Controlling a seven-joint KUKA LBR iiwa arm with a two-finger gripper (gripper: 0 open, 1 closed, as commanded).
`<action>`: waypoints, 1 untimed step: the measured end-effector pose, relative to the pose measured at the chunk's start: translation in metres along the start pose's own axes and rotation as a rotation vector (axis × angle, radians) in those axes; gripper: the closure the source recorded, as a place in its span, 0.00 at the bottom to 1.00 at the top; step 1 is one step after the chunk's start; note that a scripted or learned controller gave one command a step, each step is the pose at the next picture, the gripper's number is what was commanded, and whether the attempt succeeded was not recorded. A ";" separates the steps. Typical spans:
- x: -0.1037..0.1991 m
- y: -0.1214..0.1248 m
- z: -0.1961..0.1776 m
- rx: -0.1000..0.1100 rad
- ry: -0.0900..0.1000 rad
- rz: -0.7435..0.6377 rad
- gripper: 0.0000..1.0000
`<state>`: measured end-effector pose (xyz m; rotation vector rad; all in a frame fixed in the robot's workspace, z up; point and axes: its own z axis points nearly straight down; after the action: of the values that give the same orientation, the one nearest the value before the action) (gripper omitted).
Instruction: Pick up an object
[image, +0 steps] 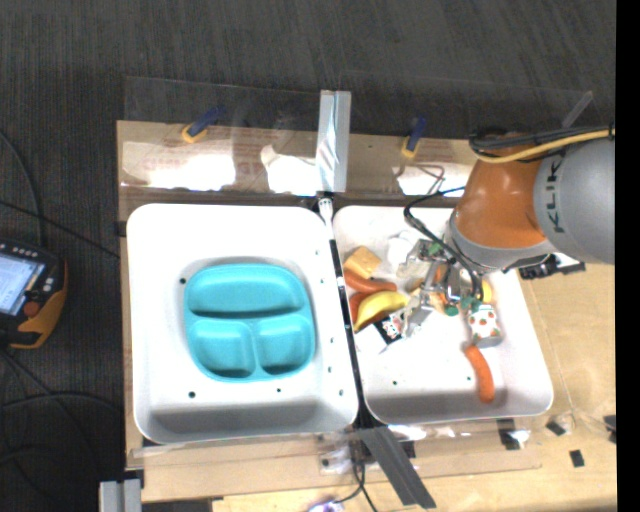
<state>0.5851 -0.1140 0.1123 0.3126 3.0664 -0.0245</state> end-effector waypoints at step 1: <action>0.050 -0.065 0.019 -0.006 0.042 -0.006 0.00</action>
<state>0.5243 -0.1682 0.0906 0.3069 3.1087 -0.0096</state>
